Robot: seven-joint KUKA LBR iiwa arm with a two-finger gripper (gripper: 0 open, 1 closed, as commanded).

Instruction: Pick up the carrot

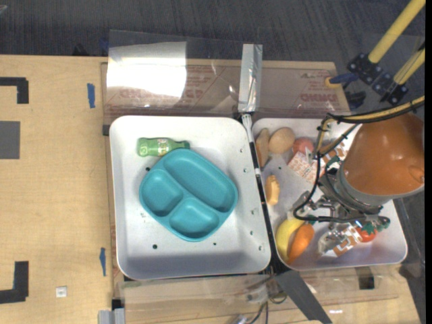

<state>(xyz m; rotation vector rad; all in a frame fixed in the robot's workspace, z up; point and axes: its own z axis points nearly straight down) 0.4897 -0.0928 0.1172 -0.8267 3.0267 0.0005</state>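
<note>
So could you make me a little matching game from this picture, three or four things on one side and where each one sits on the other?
Things:
1. green bottle
2. teal divided plate
3. carrot
4. potato

Places:
A. near corner of the right bin, beside a yellow fruit
B. middle of the left bin
C. far end of the right bin
D. far left corner of the left bin, next to the plate

Pairs: 1-D, 2-B, 3-A, 4-C
</note>
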